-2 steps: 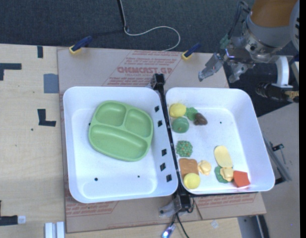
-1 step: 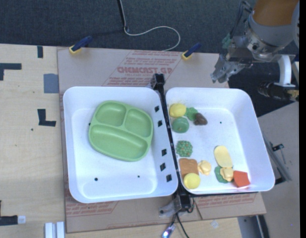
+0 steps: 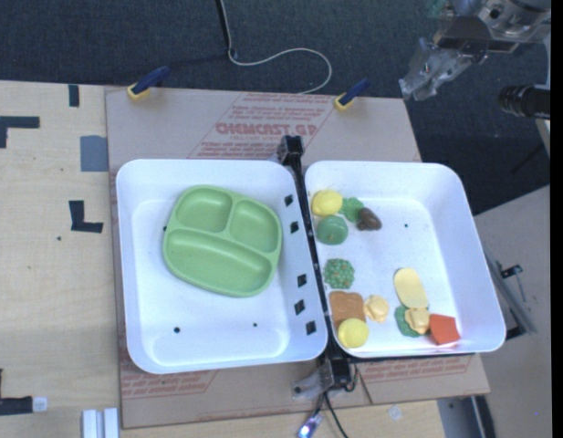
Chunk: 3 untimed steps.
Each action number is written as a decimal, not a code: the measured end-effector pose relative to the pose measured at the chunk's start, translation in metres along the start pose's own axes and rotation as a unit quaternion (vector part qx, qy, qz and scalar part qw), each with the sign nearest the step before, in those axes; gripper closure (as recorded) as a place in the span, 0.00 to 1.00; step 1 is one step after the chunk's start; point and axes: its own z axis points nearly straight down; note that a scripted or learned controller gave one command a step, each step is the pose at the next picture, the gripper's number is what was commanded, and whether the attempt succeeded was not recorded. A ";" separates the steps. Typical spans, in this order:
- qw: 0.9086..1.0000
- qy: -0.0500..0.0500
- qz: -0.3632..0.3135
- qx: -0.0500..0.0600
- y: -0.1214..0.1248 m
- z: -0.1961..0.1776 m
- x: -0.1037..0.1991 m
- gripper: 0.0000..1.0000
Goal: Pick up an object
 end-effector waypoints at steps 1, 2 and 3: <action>1.000 0.001 0.000 0.012 -0.022 0.099 0.052 1.00; 1.000 0.001 0.001 -0.003 -0.039 -0.086 0.057 1.00; 1.000 0.001 -0.001 0.010 -0.130 -0.030 0.116 1.00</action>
